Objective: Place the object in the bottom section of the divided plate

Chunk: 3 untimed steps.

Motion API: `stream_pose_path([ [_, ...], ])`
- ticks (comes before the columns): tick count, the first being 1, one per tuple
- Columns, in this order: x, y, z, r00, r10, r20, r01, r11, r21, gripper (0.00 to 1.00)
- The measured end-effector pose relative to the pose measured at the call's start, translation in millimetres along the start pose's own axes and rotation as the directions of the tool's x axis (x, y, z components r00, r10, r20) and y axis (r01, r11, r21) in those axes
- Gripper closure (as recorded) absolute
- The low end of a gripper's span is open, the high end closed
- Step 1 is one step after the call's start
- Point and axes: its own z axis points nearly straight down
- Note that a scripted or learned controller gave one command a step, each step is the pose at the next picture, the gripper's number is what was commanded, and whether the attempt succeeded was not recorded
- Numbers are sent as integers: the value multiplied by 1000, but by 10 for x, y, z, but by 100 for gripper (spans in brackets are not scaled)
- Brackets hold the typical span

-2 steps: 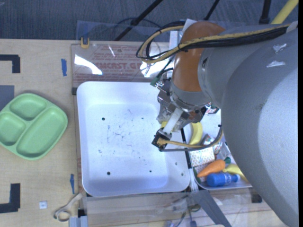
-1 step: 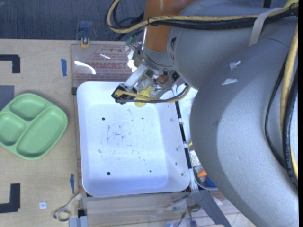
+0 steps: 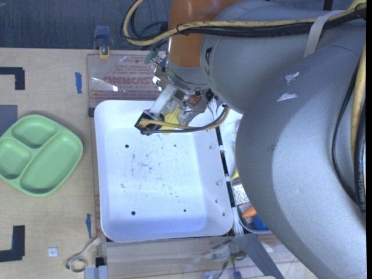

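Observation:
The green divided plate [image 3: 39,154] lies on the wooden bench left of the bins. It has two small sections at its top and left and one long section at its lower right. Nothing lies in any of them. My gripper [image 3: 181,108] hangs over the far edge of the left white bin [image 3: 110,173], well to the right of the plate. A small yellow patch [image 3: 172,118] shows just below the gripper. I cannot tell if it is an object or cable.
The grey arm covers most of the right bin [image 3: 238,182]. An orange thing [image 3: 249,212] and a blue thing [image 3: 260,223] peek out beneath it. A clear plastic sheet [image 3: 125,80] lies behind the left bin. Black corner marks sit on the bench at the left.

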Motion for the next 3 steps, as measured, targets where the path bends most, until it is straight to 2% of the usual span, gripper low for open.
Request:
stream_pose_path([
  [1, 0, 1, -1, 1000, 0, 0, 0, 1000, 0, 0],
  [2, 392, 298, 19, 997, -80, -3, 80, 997, -3, 0],
  [3, 556, 149, 858, 862, -507, -1, 507, 862, -1, 0],
])
